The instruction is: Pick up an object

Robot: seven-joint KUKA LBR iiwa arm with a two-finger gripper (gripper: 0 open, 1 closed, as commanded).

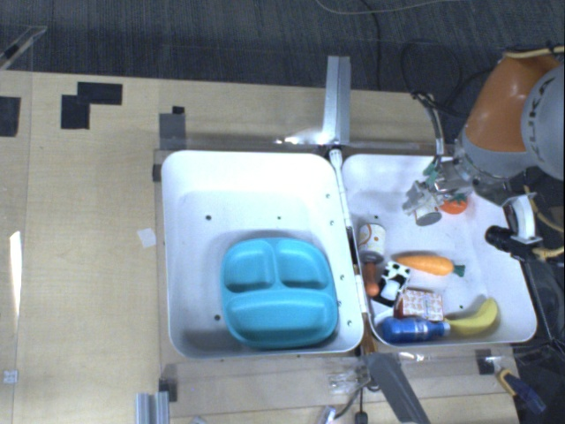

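My gripper (427, 207) hangs over the far part of the right bin (388, 177), reaching in from the right. A small orange-red thing with a bit of green (455, 206) sits right beside it on the right, touching or nearly so; I cannot make out whether it is held. Lower in the same bin lie an orange carrot (425, 263), a black-and-white toy (394, 280), a red patterned box (420, 305), a blue bottle (411, 329), a yellow banana (474, 317) and a small pale can (373, 237).
The left bin (190, 237) holds a blue divided tray (279, 291) in its near half. A metal post (338, 95) stands behind the wall between the bins. The objects crowd the right bin's near left part.
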